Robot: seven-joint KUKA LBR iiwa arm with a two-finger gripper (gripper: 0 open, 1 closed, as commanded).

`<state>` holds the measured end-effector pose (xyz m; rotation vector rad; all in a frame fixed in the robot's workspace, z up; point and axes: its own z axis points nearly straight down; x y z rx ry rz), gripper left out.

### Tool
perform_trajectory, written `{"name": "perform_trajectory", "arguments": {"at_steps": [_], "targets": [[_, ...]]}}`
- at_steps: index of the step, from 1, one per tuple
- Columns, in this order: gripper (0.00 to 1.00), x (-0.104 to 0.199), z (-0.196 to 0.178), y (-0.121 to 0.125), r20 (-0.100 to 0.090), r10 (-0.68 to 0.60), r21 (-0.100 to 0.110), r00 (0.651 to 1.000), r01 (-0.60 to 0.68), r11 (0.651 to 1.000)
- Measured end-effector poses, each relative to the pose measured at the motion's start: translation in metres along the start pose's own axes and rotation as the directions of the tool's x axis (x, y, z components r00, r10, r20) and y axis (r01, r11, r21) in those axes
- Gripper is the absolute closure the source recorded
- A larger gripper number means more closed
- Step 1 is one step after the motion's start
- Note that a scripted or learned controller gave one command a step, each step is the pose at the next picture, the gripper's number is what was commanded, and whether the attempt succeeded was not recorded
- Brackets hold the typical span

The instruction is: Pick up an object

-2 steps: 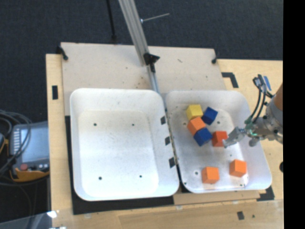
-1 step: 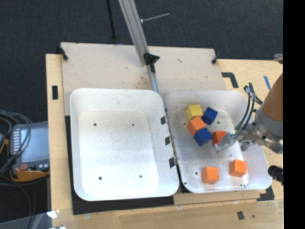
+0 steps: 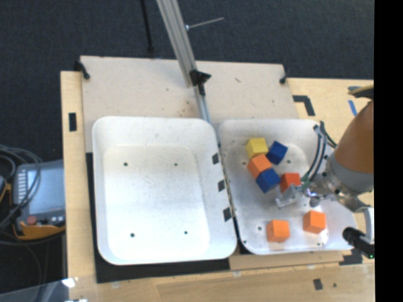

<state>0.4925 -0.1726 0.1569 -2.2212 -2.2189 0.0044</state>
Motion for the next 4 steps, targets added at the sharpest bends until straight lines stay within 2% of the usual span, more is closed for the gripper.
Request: {"name": "perform_trajectory", "arguments": {"at_steps": [1, 2, 4], "targets": [[0.0, -0.003, 0.043, -0.006, 0.001, -0.001, -0.006, 1.0, 0.001, 1.0], [1.0, -0.003, 0.032, -0.005, 0.001, 0.005, -0.01, 1.0, -0.005, 1.0], [1.0, -0.003, -0.056, -0.004, 0.002, -0.004, -0.01, 1.0, 0.004, 1.0]]}}
